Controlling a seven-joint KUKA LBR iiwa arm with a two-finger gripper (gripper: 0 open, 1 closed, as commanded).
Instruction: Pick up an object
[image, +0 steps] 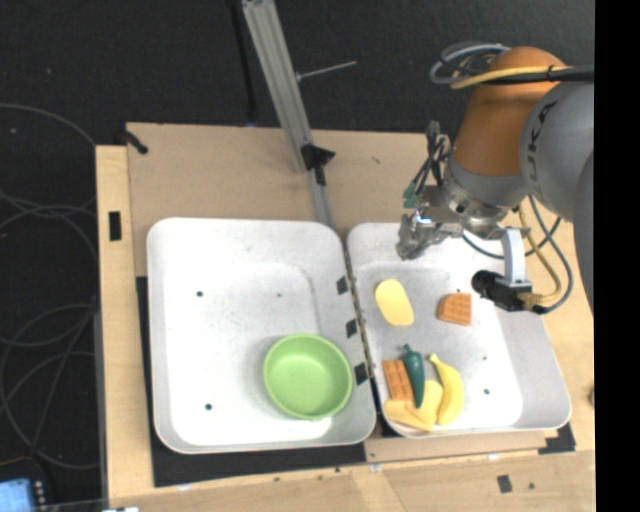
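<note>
Arm: grey KUKA arm w/ orange band (500, 110), reaches in from right, wrist over back of right bin.
Gripper: two-finger gripper (412, 240), low over back-left corner of right bin; nothing seen betw. its tips; grip state: cannot tell, too small and dark.
Right bin: shallow white plastic bin (510, 345), holds all small items.
Item 1: pale yellow oval lemon-like piece (394, 302), left-centre of right bin, near gripper, apart from it.
Item 2: orange wedge-shaped block (455, 309), just right of item 1, not touching.
Item 3: yellow plastic banana (450, 390), front of right bin, in a cluster.
Item 4: dark green pepper-like piece w/ red tip (414, 368), touching banana's left side.
Item 5: orange ridged block (397, 379), left of item 4, by bin divider.
Left bin: shallow white plastic bin (230, 290), beside right bin.
Item 6: light green round plastic bowl (307, 375), upright, front-right corner of left bin.
Bench: tan board (220, 170) under both bins.
Pole: grey metal pole (285, 85), slants from top to gap betw. bins.
</note>
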